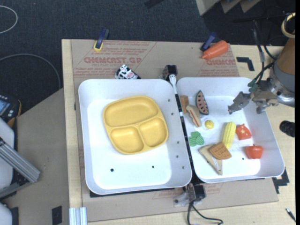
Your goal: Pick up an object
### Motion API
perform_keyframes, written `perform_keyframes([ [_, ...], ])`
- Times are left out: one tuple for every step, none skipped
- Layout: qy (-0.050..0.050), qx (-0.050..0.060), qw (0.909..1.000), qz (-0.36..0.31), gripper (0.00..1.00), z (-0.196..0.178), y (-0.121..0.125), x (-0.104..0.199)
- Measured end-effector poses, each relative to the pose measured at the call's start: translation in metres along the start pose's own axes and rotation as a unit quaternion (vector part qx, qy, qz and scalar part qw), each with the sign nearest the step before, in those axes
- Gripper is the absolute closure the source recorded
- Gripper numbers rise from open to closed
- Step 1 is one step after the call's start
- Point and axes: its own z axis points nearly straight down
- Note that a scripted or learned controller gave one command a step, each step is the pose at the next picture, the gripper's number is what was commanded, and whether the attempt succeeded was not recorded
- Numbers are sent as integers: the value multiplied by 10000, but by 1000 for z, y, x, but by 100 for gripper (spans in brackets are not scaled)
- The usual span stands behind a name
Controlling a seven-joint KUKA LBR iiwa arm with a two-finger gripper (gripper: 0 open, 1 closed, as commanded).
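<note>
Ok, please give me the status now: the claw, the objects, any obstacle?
Claw above right bin, upper part, nothing between its fingers. Corn and toy food below it, untouched. Yellow tray in left bin, apart.

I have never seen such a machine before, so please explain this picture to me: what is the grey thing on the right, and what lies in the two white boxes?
This is one picture from a fixed camera above a bench, looking down at a slant. The grey thing at the right edge is a robot arm. At its end is a claw with two fingers, hanging over the right bin. Nothing is between the fingers, so it holds nothing yet.

The right bin holds small toy foods: a corn cob, a watermelon slice, a hot dog, a green piece, a sandwich-like piece and two red pieces.

The left bin holds a yellow divided plate. An orange carrot toy lies outside, on the board behind the bins.
</note>
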Motion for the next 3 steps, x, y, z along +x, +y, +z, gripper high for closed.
perform_keyframes([
  [-12, -65, 10000, -14, 0, -7, 3, 0],
  [-5, -36, 10000, -9, 0, 38, 7, -4],
  [-3, -35, 10000, -12, 0, 83, 12, -5],
])
